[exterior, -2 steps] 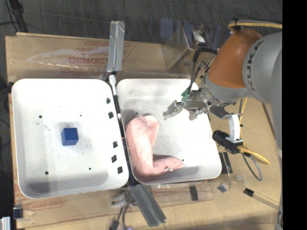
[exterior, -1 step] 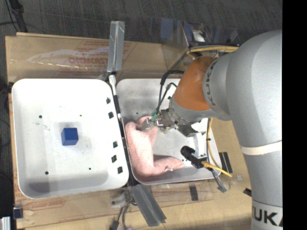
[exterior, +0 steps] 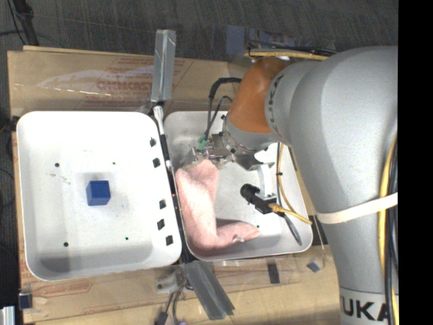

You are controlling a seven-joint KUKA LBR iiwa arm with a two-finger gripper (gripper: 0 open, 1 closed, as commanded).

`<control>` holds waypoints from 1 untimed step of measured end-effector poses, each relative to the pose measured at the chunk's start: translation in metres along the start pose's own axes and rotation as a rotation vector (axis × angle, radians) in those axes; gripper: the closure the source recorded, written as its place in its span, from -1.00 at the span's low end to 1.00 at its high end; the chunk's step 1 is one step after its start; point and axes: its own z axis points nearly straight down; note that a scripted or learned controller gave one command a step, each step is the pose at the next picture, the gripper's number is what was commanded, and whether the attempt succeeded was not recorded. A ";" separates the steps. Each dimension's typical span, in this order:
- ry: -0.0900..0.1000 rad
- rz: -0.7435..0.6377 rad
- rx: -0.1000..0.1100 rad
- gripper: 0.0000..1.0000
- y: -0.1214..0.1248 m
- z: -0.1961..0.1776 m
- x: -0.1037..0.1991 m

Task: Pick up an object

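Fingers could not be made out well enough to say whether they stood open or closed, or whether anything lay between them. The gripper [exterior: 205,152] sat low over the far end of the pink cloth [exterior: 201,208], under the bulk of the arm [exterior: 338,127].

The cloth lay in the right bin [exterior: 277,239], stretched along its left wall [exterior: 170,181] from the gripper toward the near edge, where its tail bent off to the right. A blue cube [exterior: 99,192] sat alone in the left bin [exterior: 81,141], well apart from the gripper.

The likeliest trouble was the cloth itself — limp and long, it offered no firm edge. A pinch that caught only a thin fold would probably let it slide free on the lift. A closure slightly too high could take nothing at all.

The wall was the other worry, since the gripper worked just beside it, and a finger coming down off-line could strike the rim rather than the fabric. Even with a sound hold, the trailing length might drag on that wall and tug itself loose.
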 end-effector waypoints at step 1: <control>-0.001 -0.011 0.003 -1.00 -0.029 0.002 0.005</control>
